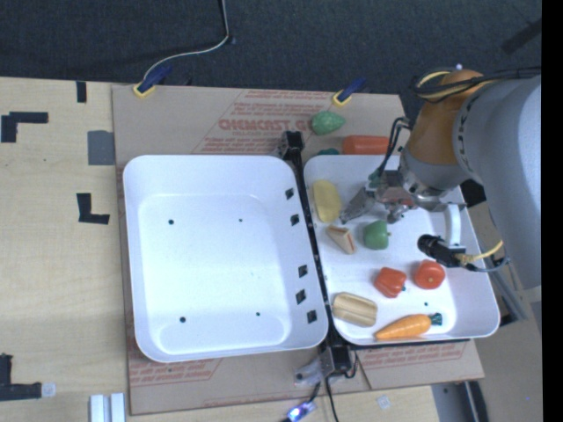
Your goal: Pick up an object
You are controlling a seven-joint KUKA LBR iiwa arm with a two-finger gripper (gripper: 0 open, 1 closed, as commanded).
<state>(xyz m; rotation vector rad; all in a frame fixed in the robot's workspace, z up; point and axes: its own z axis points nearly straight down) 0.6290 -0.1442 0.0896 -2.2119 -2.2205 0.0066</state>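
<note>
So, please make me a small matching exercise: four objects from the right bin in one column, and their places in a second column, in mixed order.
Objects:
1. carrot
2. yellow piece
3. green ball
4. tomato

Places:
A. by the left wall of the bin, far half
B. below the gripper, near the bin's middle
C. at the near edge
D. right of the red pepper

Pairs: 1-C, 2-A, 3-B, 4-D

Arm (pixel 506 139): broad pale-grey rounded casing, glossy orange band (pixel 437 130) next the wrist, thin black cable looped along the band, yellow-and-black cabling by a white bracket, small dark metal gripper (pixel 369 202) at tip.
</note>
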